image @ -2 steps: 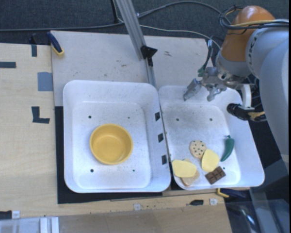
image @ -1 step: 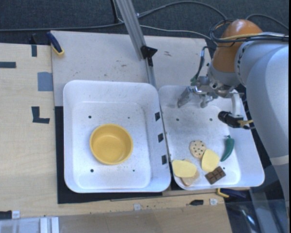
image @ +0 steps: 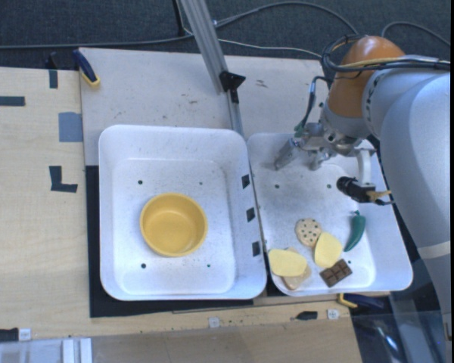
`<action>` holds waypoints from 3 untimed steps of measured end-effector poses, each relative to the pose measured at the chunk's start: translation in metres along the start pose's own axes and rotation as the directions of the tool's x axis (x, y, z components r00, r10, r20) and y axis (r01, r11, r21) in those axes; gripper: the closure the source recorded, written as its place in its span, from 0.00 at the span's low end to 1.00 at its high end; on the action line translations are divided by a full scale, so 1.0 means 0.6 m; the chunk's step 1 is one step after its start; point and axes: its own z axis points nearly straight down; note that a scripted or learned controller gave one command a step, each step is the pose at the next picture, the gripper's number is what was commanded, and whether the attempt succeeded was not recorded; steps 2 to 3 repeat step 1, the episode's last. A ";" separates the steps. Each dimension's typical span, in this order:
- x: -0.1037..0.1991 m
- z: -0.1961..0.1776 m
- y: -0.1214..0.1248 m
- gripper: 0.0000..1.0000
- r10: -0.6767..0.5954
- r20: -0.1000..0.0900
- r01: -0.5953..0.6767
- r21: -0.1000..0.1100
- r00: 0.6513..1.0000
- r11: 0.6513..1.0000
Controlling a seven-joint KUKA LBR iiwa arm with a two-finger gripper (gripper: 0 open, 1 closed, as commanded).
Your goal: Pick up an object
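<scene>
Across two bins (image: 110, 203), one yellow bowl (image: 173, 224) left, six small items right; jaw state unclear.

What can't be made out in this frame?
- Hand: small and blurred in the camera view, so its grip state can't be read.
- Tan piece at the right bin's near edge: mostly covered by the yellow slice, identity unclear.
- Brown block: too small to tell what it is.
- Right bin's right side: the arm overhangs it, hiding what lies beneath.
</scene>
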 end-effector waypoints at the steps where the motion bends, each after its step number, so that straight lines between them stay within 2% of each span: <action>1: 0.000 -0.019 0.001 1.00 -0.001 0.001 0.001 -0.001 1.000 1.000; 3: 0.000 -0.019 0.001 1.00 -0.001 0.001 0.001 -0.001 1.000 1.000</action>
